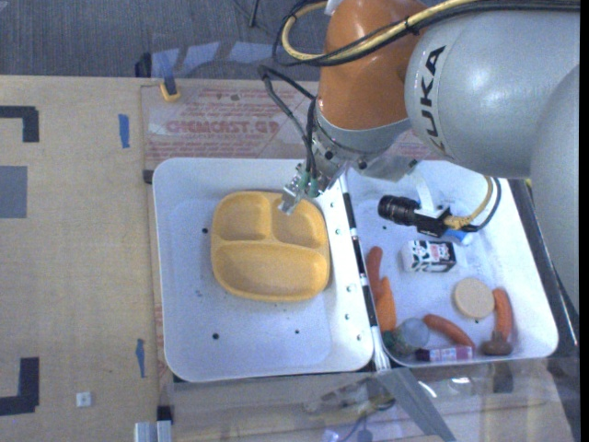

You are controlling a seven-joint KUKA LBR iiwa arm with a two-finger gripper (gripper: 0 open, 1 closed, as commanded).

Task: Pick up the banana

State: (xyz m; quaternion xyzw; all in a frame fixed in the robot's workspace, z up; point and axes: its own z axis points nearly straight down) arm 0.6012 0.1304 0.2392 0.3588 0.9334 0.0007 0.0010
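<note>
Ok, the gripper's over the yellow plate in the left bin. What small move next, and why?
Probably lift the gripper straight up off the plate rather than grasp here. It hangs over the plate's upper right compartment, while the loose items all lie in the right bin, whose top the arm partly covers. Lifting should open the view for finding the target.

- Robotics lab: KUKA arm (479, 72), yellow cable looped over it.
- Plywood bench (74, 247), black and blue tape marks at left.
- Grey carpet along top.
</note>
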